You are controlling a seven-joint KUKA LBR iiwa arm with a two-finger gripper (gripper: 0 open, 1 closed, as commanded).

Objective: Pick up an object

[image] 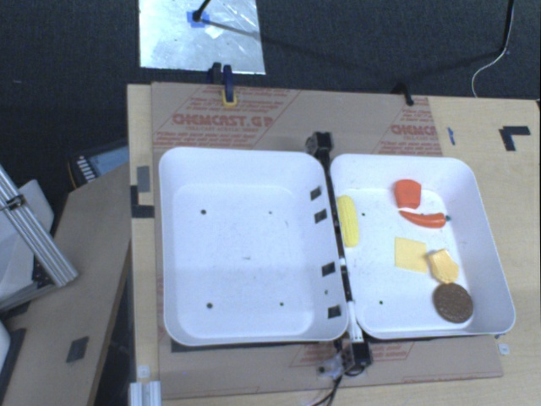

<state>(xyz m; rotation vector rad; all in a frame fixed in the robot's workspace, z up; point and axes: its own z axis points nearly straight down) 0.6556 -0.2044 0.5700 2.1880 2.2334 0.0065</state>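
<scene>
Dark floor surrounded a wooden bench covered by a cardboard sheet; two white bins sat side by side on it. Candidate objects all lay in the right bin: a yellow corn cob along its left wall, an orange piece near the far side, a red chili just below it, a pale yellow slice touching a small yellow chunk, and a brown round cookie near the front corner. The left bin held nothing. The gripper's state could not be told. Judged step: before approach, nothing picked. The next move called for choosing a well-separated target, likely the corn, and descending squarely over it.
</scene>
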